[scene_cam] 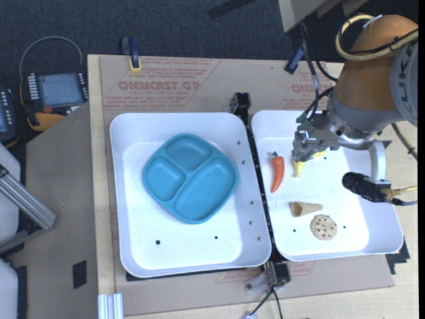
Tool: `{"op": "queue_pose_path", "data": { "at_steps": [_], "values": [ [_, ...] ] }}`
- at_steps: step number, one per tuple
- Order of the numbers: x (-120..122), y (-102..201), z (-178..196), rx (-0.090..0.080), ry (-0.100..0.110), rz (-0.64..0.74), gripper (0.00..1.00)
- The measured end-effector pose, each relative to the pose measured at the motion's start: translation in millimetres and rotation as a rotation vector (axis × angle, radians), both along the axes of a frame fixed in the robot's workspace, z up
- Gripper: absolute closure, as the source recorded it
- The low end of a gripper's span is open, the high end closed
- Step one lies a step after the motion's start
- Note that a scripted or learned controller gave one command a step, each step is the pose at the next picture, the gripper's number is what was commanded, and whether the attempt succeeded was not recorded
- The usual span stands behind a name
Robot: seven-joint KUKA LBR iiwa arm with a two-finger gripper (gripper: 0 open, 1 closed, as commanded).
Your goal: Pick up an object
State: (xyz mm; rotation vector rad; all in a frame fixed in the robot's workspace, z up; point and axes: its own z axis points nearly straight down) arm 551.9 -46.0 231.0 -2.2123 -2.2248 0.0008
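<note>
Pincer (pixel 307 153) hangs low over the right bin (pixel 378 241), near its left wall toward the far edge, right above a small yellow piece (pixel 299 168). You cannot tell how it is set or whether it has hold of anything. Watch the orange carrot (pixel 277 172) just beside, along the left wall: a skewed descent could knock it or pinch both. Cone (pixel 304 209) and cookie (pixel 323 227) sit toward the near edge, apart.

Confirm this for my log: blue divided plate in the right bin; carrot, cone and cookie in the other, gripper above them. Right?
Not quite. The camera view shows the blue divided plate in the left bin. The carrot, cone and cookie lie in the right bin, with the gripper above them.
</note>
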Motion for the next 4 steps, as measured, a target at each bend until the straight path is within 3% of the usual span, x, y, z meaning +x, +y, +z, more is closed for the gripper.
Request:
{"op": "queue_pose_path", "data": {
  "at_steps": [3, 4],
  "values": [
    [52, 135, -14, -0.001, -0.006, -0.001, 1.00],
    [51, 132, -14, -0.003, -0.005, -0.004, 0.00]
  ]
}}
